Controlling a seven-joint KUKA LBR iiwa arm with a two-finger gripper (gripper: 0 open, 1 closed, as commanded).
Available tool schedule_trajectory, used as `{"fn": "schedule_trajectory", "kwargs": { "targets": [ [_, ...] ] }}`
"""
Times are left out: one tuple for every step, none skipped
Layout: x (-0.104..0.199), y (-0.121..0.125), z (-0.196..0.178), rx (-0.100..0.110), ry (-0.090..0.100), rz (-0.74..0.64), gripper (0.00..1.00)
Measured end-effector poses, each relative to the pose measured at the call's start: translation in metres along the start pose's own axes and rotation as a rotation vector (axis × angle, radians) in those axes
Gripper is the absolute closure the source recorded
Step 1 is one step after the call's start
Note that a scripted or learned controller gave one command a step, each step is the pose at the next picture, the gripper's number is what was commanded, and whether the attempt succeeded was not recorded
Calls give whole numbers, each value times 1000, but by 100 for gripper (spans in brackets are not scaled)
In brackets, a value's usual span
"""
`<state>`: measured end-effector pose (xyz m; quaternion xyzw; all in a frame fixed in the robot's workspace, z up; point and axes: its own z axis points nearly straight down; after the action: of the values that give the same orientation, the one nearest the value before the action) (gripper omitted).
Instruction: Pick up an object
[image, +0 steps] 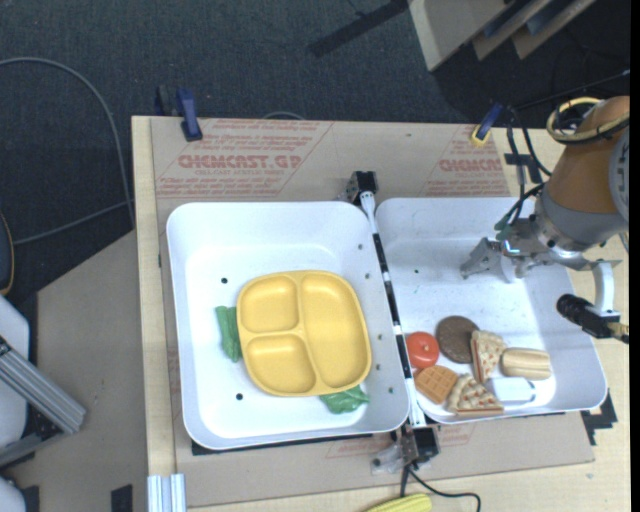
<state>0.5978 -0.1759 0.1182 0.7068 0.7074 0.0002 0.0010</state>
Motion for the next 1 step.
{"fn": "schedule_trajectory", "kwargs": {
  "targets": [
    [15,-34,34,4,2,1,0]
  ]
}}
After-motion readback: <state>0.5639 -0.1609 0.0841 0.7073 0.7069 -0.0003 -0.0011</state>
